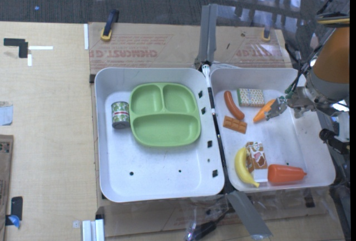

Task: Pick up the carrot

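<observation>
On the far left of the left bin we see a small can standing upright, just beside a green divided plate that lies flat toward the back of that bin. Crossing the wall between the bins, we come to the right bin, where a red sausage lies at a slant near the back left, with a brown waffle-like piece just in front of it. Behind and to the right of the sausage sits a small green-and-tan box. Near the front of this bin a yellow banana curves alongside a small carton that touches it, and a large orange-red pepper-like piece lies just to the right of the carton. Further right, toward the back, we find the carrot, small and orange, tilted with its upper end toward the gripper. The gripper reaches in from the right and its tips meet the carrot's upper end; the jaws look narrowly parted and seem to close on that end, though at this size we cannot tell for certain whether the carrot sits between the fingers or only touches them.
</observation>
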Action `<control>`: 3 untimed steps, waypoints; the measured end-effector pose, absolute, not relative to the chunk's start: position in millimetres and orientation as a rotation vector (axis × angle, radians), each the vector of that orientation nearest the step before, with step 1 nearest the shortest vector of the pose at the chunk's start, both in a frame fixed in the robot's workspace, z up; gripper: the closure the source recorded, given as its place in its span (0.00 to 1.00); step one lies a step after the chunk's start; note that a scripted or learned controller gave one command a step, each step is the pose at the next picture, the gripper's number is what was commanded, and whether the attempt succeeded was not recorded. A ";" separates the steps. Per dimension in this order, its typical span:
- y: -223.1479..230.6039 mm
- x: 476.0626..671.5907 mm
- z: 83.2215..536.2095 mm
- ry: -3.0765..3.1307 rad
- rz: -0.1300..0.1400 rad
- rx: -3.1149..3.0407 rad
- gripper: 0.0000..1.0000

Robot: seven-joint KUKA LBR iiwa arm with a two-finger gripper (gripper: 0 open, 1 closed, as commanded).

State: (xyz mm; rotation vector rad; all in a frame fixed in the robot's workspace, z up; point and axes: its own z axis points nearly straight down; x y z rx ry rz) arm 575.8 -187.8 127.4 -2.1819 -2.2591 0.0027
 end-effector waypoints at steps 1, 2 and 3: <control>-151.1 592.2 91.6 -2.245 0.002 -2.196 0.00; -151.1 592.2 91.6 -2.245 0.002 -2.197 0.00; -151.7 592.0 100.6 -2.244 0.004 -2.197 1.00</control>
